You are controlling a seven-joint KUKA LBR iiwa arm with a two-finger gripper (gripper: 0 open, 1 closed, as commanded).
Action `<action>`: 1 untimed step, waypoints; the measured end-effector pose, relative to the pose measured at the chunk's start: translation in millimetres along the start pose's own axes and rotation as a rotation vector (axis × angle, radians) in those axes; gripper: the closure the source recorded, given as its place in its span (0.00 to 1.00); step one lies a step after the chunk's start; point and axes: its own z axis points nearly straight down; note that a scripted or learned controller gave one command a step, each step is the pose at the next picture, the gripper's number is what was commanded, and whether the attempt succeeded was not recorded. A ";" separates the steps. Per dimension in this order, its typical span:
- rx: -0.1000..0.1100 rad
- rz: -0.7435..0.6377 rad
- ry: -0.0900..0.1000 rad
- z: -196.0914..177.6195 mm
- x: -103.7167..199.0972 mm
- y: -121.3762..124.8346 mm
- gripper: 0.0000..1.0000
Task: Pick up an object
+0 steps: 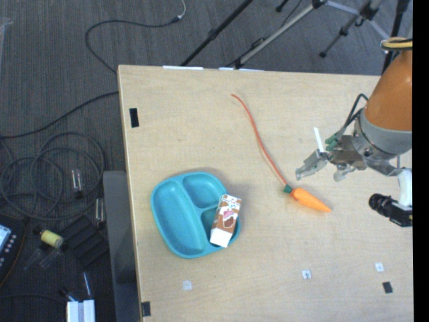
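Camera view, end effector: my end effector (320,168) hangs over the table (201,113) at about three o'clock, fingers spread apart, nothing between them.
Arm: my orange band (394,99) and grey wrist enter from the right edge.
Carrot: a toy carrot (310,199), orange with a green top, lies flat on the wood just below my fingertips, at their six o'clock, apart from them.
Cord: a thin orange cord (258,139) runs from the carrot's green end towards eleven o'clock.
Tray: a blue divided tray (175,210) sits at the table's seven o'clock.
Carton: a small carton (226,221) rests on the tray's right rim, tilted.
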 end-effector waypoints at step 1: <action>-0.002 0.425 -0.005 -81.2 -41.9 -37.8 0.00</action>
